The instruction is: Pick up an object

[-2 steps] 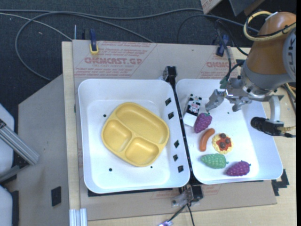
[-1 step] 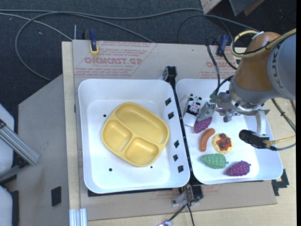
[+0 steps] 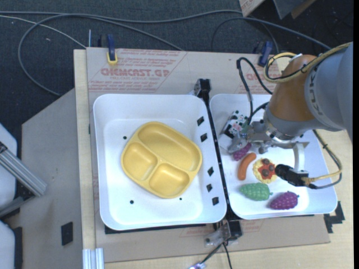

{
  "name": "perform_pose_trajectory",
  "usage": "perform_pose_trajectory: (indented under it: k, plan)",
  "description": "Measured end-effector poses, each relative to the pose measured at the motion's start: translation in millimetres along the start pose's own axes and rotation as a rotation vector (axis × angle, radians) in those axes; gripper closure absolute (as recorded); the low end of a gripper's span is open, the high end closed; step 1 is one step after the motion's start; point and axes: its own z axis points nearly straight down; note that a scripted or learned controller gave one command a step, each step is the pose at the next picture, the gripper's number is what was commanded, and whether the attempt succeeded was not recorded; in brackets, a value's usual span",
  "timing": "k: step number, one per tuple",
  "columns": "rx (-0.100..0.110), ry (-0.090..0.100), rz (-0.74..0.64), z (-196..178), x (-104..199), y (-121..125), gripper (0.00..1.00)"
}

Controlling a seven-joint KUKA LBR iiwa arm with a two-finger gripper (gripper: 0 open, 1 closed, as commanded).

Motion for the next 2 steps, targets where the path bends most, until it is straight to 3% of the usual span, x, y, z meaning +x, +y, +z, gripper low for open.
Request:
perform_pose_trajectory:
  k: [1,2]
  plan:
    - [-0.005,0.000,0.001,-13.8,-0.2,1.3,1.00]
    - [-0.012,-0.003,-0.001,-74.0,-0.5,10.4,1.00]
